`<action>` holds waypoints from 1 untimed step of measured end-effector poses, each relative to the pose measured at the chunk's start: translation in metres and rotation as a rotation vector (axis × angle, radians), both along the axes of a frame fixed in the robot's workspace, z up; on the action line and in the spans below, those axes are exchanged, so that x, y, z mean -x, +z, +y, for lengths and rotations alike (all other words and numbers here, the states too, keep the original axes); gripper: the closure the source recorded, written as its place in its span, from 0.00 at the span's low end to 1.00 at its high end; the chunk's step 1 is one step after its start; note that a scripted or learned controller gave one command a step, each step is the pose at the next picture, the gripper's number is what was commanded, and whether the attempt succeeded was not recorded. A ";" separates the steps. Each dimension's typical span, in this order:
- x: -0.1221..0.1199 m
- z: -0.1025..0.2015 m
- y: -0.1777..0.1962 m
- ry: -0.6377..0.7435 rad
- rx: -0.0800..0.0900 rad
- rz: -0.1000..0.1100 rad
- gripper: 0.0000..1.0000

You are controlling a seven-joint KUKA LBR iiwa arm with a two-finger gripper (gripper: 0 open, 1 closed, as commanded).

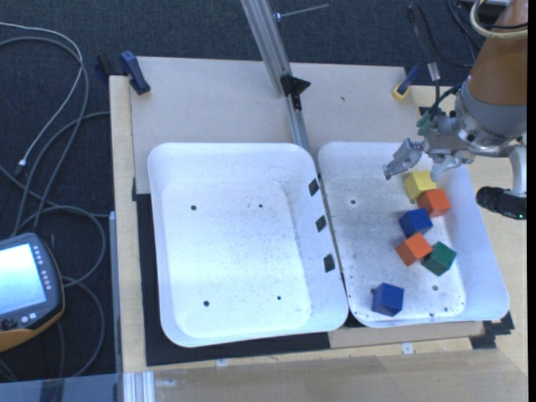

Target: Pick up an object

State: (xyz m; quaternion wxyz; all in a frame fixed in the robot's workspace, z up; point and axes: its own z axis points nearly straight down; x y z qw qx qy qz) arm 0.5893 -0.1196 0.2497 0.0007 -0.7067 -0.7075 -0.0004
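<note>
Several small blocks lie in the right bin [362,239]: a yellow one [418,184], an orange one [434,202] touching it, a blue one [415,222], a second orange one [412,248], a green one [440,258] and a second blue one [387,298] near the front rim. My gripper [421,164] hangs over the far right part of this bin, just beyond the yellow block. Its fingers [397,164] are spread apart with nothing between them. The grey and orange arm comes in from the upper right.
The left bin [159,170] lies beside the right one, with black clips along the shared edge. A slanted metal rail [266,36] crosses the back of the bench. Blue clamps [134,72] sit at the back corners. A handheld pendant [21,287] and cables lie on the floor at left.
</note>
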 end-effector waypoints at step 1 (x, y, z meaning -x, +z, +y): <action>0.058 -0.054 -0.150 -0.005 -0.001 0.011 0.00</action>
